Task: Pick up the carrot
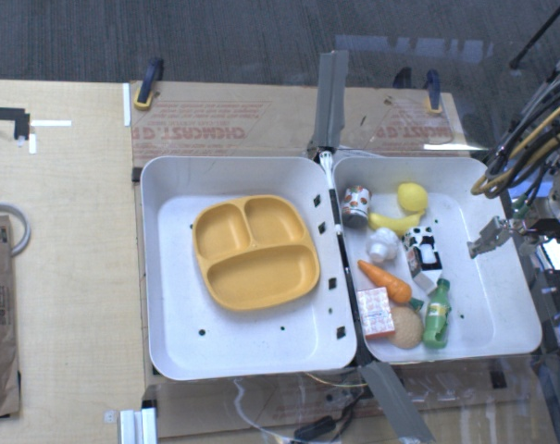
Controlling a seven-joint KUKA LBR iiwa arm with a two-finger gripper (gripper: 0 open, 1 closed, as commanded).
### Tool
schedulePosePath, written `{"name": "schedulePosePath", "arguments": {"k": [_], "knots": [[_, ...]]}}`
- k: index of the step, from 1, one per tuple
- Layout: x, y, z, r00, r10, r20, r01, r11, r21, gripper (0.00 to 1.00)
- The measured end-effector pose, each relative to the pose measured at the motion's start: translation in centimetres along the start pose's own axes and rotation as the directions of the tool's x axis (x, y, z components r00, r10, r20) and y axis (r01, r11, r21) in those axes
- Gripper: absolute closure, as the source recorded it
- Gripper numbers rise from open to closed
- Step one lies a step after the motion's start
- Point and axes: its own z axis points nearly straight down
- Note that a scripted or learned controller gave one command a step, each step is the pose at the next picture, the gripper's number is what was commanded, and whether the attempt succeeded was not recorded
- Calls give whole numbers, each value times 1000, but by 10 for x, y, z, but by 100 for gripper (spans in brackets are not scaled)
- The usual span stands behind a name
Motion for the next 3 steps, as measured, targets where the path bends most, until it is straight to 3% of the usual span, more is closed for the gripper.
{"name": "schedulePosePath", "arguments": {"k": [1, 2, 3], "knots": [[60, -1, 89, 996, -91, 1, 91, 996, -2, 0], [73, 61, 76, 965, -261, 3, 261, 965, -5, 0], [59, 24, 133, 889, -458, 3, 458, 889, -4, 0]]}}
